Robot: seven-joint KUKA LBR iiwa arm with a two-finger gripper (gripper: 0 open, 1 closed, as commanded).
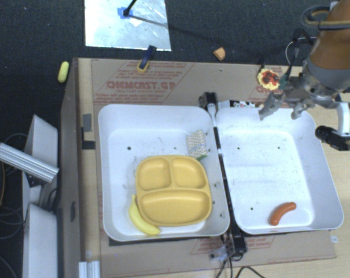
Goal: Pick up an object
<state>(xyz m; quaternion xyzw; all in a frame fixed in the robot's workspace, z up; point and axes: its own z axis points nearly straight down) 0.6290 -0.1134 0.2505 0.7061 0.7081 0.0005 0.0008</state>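
White bins side by side on cardboard-topped bench. Left bin [114, 155] holds a yellow divided tray [173, 191], a banana [141, 220] tucked against tray's front-left edge, and a small pale sponge-like piece [197, 144] just behind the tray. Right bin [319, 172] has one sausage [282, 212] near front wall, well apart from everything else — likeliest pick target, my guess.

Arm w/ orange band sits over right bin's back rim; gripper [283, 106] hovers there, fingers [268, 108] spread apart, nothing between them. A small red-yellow item [268, 79] lies on the bench just behind the gripper.

Risks: sausage is round and lies close to the bin wall, so one finger could hit the wall, or the thing could roll out of a closing pinch. Fingers are far from it yet — long reach, so aim error could creep in.

Writing: red print on cardboard [140, 86] behind left bin, mirrored/upside down; reads roughly "CHEMCAST", rest too small to make out.
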